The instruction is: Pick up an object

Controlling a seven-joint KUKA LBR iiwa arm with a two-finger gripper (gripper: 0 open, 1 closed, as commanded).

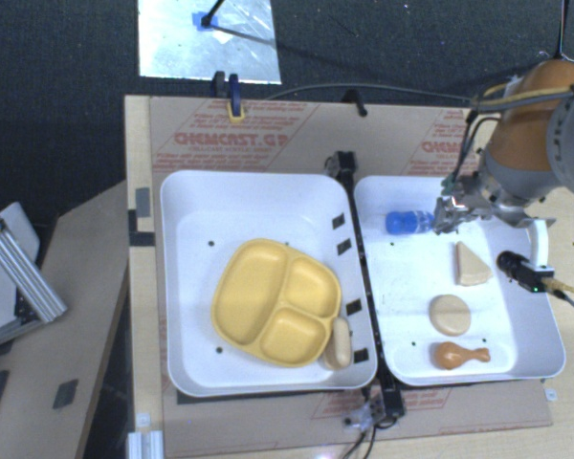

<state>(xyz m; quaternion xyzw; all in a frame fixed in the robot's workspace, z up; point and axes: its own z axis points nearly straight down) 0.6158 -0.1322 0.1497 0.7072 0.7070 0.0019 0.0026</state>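
Nearest the camera, along the front of the right bin point(555, 352), lie a brown drumstick-shaped toy point(459, 355) and, just behind it, a round tan piece point(450, 314); a pale wedge point(472, 264) sits further back, and all three stay apart from one another. Across the divider, the left bin point(187, 256) carries a yellow divided tray point(275, 301) with a small beige piece point(339, 342) resting against its front right corner.

Further back in the right bin, a blue bottle point(404, 222) lies on its side near the bin's rear left corner, and the claw point(450, 213) sits just beside its right end. Whether the claw is open or closed cannot be told from this angle, and nothing shows the bottle between its parts, so no hold can be claimed.

The step in hand looks like closing in on the bottle. Done well, the claw should centre across the bottle's narrow width rather than its end, since a round body lying flat is apt to roll or squirt away toward the bin wall.

The arm point(536, 132) reaches in from the right over the counter point(268, 132), its orange band high, wrist angled down and leftward.
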